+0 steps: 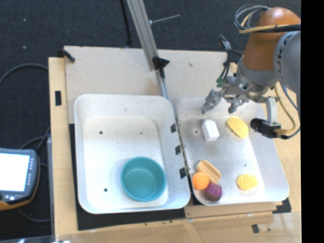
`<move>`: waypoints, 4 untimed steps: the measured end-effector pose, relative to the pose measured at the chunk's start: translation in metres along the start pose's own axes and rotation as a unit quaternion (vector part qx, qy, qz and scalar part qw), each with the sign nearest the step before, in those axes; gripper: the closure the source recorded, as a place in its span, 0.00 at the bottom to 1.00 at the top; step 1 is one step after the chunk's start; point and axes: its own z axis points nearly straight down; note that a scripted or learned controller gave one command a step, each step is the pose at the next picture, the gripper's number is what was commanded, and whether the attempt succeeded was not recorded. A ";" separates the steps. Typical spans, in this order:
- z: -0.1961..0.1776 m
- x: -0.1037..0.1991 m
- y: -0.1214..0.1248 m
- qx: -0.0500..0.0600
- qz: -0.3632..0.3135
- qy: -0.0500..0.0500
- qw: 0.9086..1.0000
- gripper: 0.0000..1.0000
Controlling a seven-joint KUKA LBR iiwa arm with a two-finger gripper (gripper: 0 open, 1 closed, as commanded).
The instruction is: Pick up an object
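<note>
1. The end effector (224, 101) hangs over the back of the right bin (263, 186), its two fingers spread apart with nothing between them.
2. The nearest thing to it is a small white block (210, 129), lying on the bin floor just in front of the fingers and apart from them. Just beside the block, further right, lies a yellow lemon-shaped piece (237, 127).
3. The block looks light and stiff, probably plastic or foam, with flat faces. I would take it across its two long sides, at the middle, so it cannot twist out.
4. The lemon-shaped piece looks smooth and rounded; it may slip, so a hold across its narrow waist seems safest.
5. Toward the front of the bin sit a tan bread-like piece (208, 169), an orange ball (200, 180) and a purple piece (213, 191), touching one another. Crowding makes these harder to grip cleanly.
6. A ridged yellow piece (247, 181) lies alone and well apart.
7. The left bin (101, 110) holds a teal bowl (144, 178), whose thin rim is the likely hold.
</note>
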 end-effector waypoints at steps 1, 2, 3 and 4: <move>0.043 0.001 -0.002 -0.001 0.001 0.000 1.000 0.00; 0.105 0.004 -0.003 0.000 0.002 0.000 1.000 0.00; 0.090 0.003 -0.001 -0.004 0.004 0.000 1.000 1.00; 0.042 0.006 -0.008 -0.005 0.003 0.001 1.000 1.00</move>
